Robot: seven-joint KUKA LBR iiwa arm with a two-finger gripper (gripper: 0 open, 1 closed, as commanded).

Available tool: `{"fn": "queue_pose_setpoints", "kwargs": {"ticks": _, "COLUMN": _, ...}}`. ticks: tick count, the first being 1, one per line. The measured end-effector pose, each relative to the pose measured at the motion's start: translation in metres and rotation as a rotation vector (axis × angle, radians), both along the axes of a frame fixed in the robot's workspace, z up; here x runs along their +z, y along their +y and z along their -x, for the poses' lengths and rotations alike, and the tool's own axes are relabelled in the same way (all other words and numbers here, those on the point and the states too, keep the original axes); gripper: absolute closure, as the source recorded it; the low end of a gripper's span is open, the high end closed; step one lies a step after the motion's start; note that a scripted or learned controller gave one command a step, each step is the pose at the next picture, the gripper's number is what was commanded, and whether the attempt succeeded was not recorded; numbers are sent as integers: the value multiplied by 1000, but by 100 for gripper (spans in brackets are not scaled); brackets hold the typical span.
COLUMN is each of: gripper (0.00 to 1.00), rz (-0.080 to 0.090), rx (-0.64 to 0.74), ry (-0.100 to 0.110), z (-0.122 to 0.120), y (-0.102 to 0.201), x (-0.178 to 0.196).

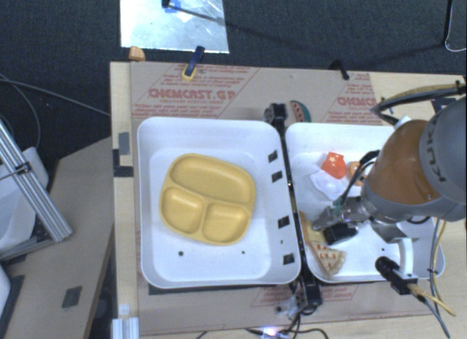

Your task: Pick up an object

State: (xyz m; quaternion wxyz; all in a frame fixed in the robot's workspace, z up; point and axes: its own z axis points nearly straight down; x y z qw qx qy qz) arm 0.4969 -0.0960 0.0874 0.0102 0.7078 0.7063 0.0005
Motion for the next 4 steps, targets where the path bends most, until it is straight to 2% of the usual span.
{"fn": "queue_pose_setpoints", "kwargs": {"ticks": 1, "gripper": 100, "rz": -6, "rx": 0, "ry": 1, "z": -2, "y": 1, "x": 10}}
{"fn": "queue_pose_setpoints", "kwargs": {"ticks": 2, "gripper": 100, "rz": -13, "rx": 8, "ry": 11, "z": -25, "y": 57, "x": 99}}
{"fn": "queue_pose_setpoints", "kwargs": {"ticks": 4, "gripper": 100, "rz": -15, "rx": 10, "ry": 14, "z": -33, "y": 150, "x": 97}}
